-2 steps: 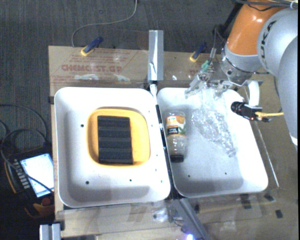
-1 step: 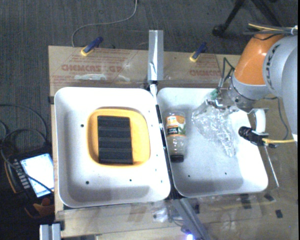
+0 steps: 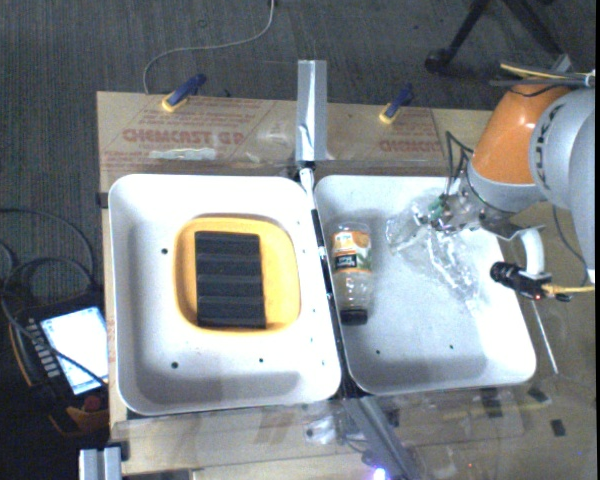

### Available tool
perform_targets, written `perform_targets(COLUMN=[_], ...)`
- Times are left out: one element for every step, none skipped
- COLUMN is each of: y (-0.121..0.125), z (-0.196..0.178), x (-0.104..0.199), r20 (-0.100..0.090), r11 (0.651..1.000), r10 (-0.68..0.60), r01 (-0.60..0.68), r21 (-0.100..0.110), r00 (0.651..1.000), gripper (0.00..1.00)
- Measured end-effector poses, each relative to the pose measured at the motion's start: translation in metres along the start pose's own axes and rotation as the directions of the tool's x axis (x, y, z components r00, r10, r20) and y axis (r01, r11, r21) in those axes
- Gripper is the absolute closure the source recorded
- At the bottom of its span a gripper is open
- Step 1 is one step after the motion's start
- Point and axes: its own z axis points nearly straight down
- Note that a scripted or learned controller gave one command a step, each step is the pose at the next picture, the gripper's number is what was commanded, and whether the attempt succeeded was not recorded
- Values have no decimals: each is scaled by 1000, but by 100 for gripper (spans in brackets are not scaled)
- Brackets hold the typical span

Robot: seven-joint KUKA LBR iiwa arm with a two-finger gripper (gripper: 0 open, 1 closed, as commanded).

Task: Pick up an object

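Bottle (image 3: pixel 352 273) lies flat against right bin's (image 3: pixel 500 363) left wall, mid-frame. Gripper (image 3: pixel 442 213) sits upper right over crumpled plastic (image 3: pixel 440 248); grip state you cannot tell. Sponge (image 3: pixel 235 273) centres left bin (image 3: pixel 140 368).

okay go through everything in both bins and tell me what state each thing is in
Yellow tray: lying flat in the left bin, dark ridged insert inside.
Bottle: on its side in the right bin, cap on, against the left wall.
Clear plastic wrap: crumpled, in the right bin.
Gripper: over the wrap.
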Motion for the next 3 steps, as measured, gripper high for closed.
perform_targets(y=[-36,-35,13], z=[5,5,12], x=[-11,-13,-23], r20=[13,14,-19], r11=[993,978,994], r10=[-116,-209,-104], r01=[116,209,105], r21=[-15,-10,39], r00=[993,978,994], gripper=[0,0,0])
